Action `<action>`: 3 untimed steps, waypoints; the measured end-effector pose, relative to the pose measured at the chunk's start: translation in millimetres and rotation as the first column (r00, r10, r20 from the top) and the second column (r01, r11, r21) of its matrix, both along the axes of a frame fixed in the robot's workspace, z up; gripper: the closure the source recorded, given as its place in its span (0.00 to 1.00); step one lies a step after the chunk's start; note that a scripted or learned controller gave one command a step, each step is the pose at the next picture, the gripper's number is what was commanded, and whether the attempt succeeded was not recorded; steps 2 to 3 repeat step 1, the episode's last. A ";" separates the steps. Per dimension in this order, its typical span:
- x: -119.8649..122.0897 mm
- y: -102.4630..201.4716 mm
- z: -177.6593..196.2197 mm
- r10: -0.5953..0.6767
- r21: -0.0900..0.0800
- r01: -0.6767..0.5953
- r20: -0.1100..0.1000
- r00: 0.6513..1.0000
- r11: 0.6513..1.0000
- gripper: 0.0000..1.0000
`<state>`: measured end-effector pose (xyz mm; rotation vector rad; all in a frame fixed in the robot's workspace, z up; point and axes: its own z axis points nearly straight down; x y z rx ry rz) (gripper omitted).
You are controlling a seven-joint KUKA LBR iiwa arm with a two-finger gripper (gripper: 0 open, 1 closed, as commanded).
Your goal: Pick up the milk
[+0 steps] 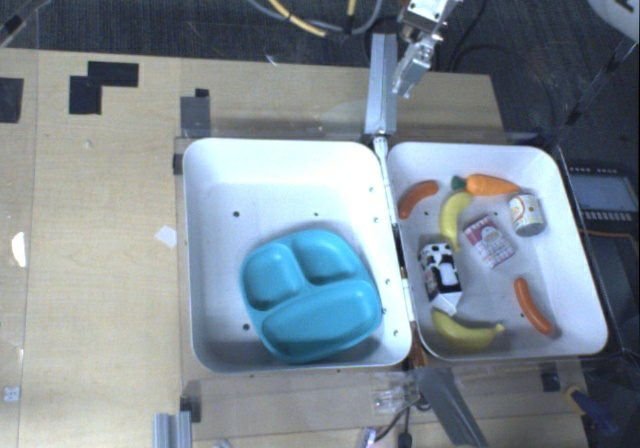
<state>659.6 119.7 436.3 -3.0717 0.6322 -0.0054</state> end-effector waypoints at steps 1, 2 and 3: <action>0.6 1.6 12.4 -0.002 0.006 0.002 0.006 1.000 1.000 1.00; 0.6 1.6 12.4 -0.002 0.006 0.002 0.006 1.000 1.000 1.00; 0.6 1.6 12.4 -0.002 0.006 0.002 0.006 1.000 1.000 1.00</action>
